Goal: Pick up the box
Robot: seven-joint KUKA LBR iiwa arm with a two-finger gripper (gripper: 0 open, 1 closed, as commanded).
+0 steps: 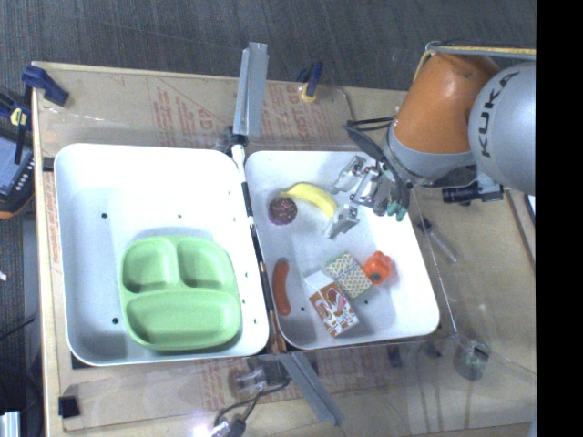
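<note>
Two small patterned boxes lie in the right bin (414, 312): one with a green-white checker top (349, 272) and one red-brown and white box (332, 309) just below it, near the bin's front. My gripper (351, 209) hangs over the upper middle of the right bin, just right of the banana, above and apart from the boxes. Its fingers (340, 223) point down-left and stand apart with nothing between them.
In the right bin also lie a yellow banana (311, 198), a dark red round fruit (283, 209), a red sausage (281, 287) by the left wall, and an orange toy (378, 268) touching the checker box. The left bin (82, 180) holds a green divided plate (180, 293).
</note>
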